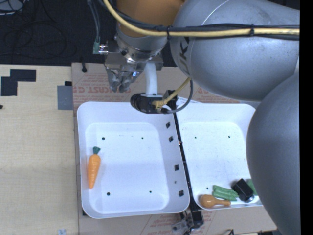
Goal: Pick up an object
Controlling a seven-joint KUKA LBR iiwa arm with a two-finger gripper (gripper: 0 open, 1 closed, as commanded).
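A small orange carrot (93, 167) with a green top lies near the left wall of the left bin (128, 207). In the near right corner of the right bin (215, 112) lie a green pod (224, 192), a tan pear-shaped piece (213, 201) and a black block (243, 189). My gripper (121, 81) hangs high above the far left bin edge, over the cardboard behind it, far from every object. Nothing shows in it.
The grey arm covers the upper right of the view and part of the right bin. A white tube (151, 79) and a black fitting (145, 103) with a yellow cable sit at the far rim between the bins. A black divider (177, 153) separates them.
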